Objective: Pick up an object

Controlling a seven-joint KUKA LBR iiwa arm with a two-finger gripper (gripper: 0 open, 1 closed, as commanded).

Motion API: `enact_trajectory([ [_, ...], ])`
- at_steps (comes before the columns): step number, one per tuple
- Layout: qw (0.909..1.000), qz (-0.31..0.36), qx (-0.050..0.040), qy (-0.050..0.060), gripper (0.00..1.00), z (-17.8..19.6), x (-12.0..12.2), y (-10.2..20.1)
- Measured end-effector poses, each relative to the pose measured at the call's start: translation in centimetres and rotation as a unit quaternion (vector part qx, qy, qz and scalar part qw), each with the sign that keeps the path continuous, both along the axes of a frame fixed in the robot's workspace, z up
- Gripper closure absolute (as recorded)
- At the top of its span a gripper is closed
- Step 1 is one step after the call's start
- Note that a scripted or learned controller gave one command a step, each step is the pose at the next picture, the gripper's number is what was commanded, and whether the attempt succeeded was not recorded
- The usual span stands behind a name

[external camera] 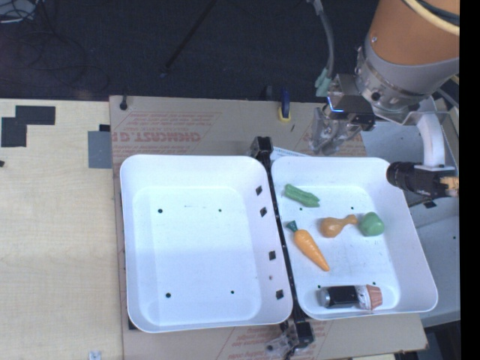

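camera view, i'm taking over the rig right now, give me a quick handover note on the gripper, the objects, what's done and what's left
Gripper: raised above the back edge of the right bin, nothing visibly between its fingers; open or shut cannot be told.
Objects, all lying in the right bin: green pod-shaped toy near the back left, orange carrot in the middle left, tan gourd-shaped piece beside a green ball, and a dark can on its side near the front.
Left bin: beside the right one.
Done: no pick made yet.
Left: descend on one object, grasp it, lift.
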State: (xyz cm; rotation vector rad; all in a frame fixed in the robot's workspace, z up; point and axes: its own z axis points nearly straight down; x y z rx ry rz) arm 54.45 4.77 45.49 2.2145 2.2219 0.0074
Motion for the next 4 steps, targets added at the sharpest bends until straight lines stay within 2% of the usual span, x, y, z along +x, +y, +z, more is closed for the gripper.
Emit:
enact_trajectory([
  [1, 1.0, -0.004, -0.0005, 0.006, 1.0, -0.9, -5.2, -5.4],
  [2, 0.9999, -0.001, -0.0005, 0.01, 1.0, -11.4, -2.3, -3.5],
  [3, 1.0, 0.0, 0.0001, 0.001, 1.0, -5.1, -0.3, -0.2],
  [4, 1.0, -0.001, -0.0005, 0.006, 1.0, -4.5, -0.4, -0.4],
])
